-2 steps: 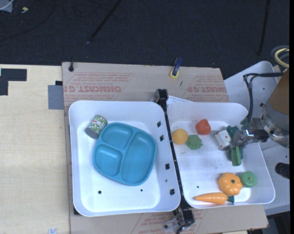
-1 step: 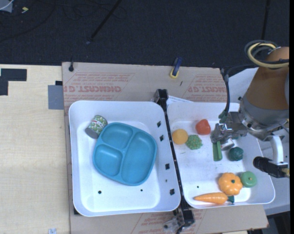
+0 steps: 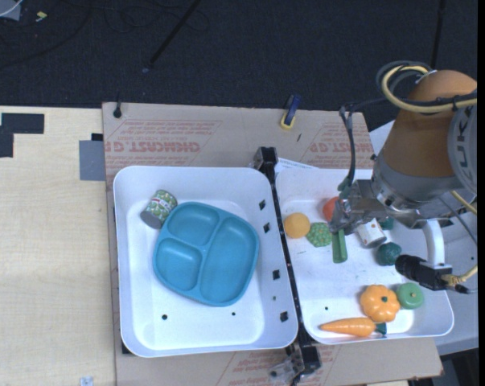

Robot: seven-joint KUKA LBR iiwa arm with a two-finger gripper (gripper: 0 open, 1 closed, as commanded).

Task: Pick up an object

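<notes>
the task names no one thing, so the likely target is whatever lies under the claw [image 3: 344, 225]: a green stick [image 3: 339, 246] just below it and a bumpy green piece [image 3: 319, 236] at its lower left, both on the floor of the right bin [image 3: 435, 324]. a red piece [image 3: 330, 207] sits at its upper left, partly hidden by the claw, and a yellow ball [image 3: 296, 225] lies further left, by the wall between the bins. a white cylinder [image 3: 371, 233] is just right of it, a dark green ball [image 3: 388, 253] lower right, and a small pumpkin [image 3: 380, 302], a green disc [image 3: 409, 297] and a carrot [image 3: 348, 326] sit well below, near the bin's front edge.

i cannot tell how the claw stands; the wrist hides it from this angle, and nothing shows as held.

this looks like the reach-and-descend step, with the grasp itself not yet made. the next move calls for settling on one piece in a tight cluster, likely the stick, and closing on it without nudging its neighbours.

far left of the claw, the left bin [image 3: 133, 320] holds a blue tray [image 3: 206, 252] and a small can [image 3: 158, 207].
</notes>
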